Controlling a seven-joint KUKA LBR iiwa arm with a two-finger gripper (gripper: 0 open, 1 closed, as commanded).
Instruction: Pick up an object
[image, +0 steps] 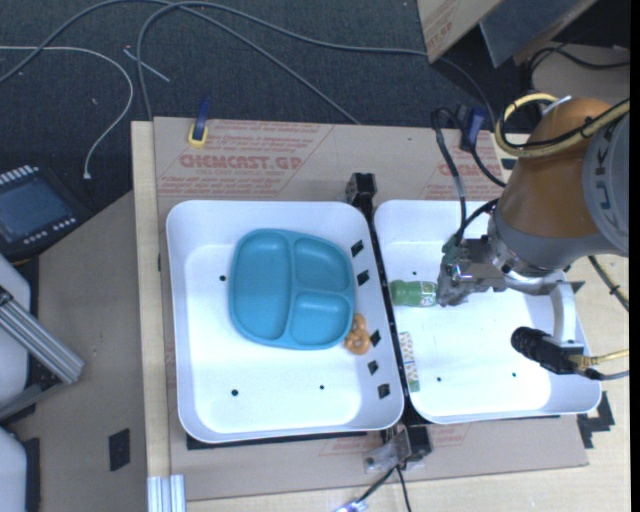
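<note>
A plywood tabletop (300, 150) carries two shallow white bins side by side, the left bin (200, 330) and the right bin (480, 390). The grey KUKA arm (560, 190), its orange band at the wrist, reaches over the right bin from the right. In the left bin lies a blue divided plate (290, 288), with a small orange-tan object (357, 338) touching its lower right edge. The pincer (452, 285) is low over the upper left part of the right bin, its tip right beside the end of a small green bottle (410, 293) lying on its side near the divider; whether the pincer is released or clenched cannot be told, nor whether it touches the bottle. A small labelled packet (408, 360) lies below the bottle along the bin's left wall.
</note>
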